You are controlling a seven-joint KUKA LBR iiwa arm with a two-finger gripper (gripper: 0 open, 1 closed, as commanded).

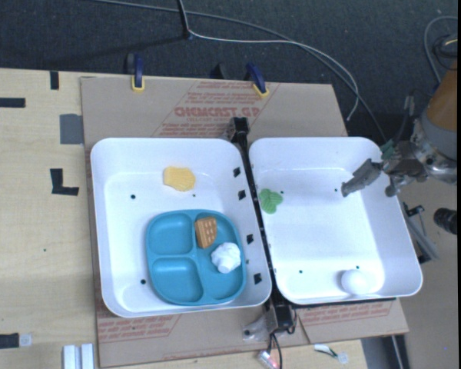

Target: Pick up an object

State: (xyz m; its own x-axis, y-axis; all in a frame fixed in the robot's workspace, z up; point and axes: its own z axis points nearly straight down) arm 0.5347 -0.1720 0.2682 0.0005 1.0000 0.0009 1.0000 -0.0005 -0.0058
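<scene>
Camera view: pincer open, holding nothing, over right bin far-right corner; lower it squarely astride green object at left wall before closing.

Glossy white plastic bins sit on matt brown cardboard, holding a smooth blue plastic tray.

tool over right bin | green object at left wall | white ball near front

The right bin lies mostly bare around its middle. A green piece sits left of that middle by the wall, and a white ball near its front right corner.
</scene>
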